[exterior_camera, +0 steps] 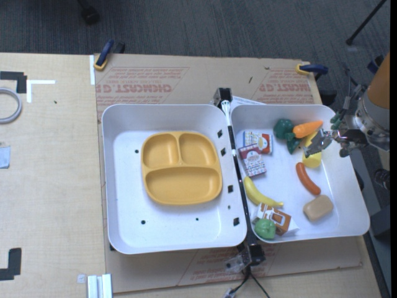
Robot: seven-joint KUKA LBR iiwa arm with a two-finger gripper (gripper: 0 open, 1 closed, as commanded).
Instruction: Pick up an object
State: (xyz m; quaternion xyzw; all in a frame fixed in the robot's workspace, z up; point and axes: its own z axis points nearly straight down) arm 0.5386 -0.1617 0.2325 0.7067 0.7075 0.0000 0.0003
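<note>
Arm enters from right, pincer point(322, 143) low over right bin point(347, 194), near its far right side. Cannot tell if pincer is clenched or released; nothing clearly between its tips.

Close to pincer: carrot point(307, 128), yellow piece point(312, 159), green broccoli-like toy point(285, 131). Sausage point(308, 178) and beige bread piece point(318, 208) nearer front. Banana point(258, 193), two small cartons point(254, 153) by divider.

Left bin point(118, 185) holds yellow divided plate point(182, 167).

The arm point(376, 107) reaches in from the right, hand point(321, 143) lowered.
</note>
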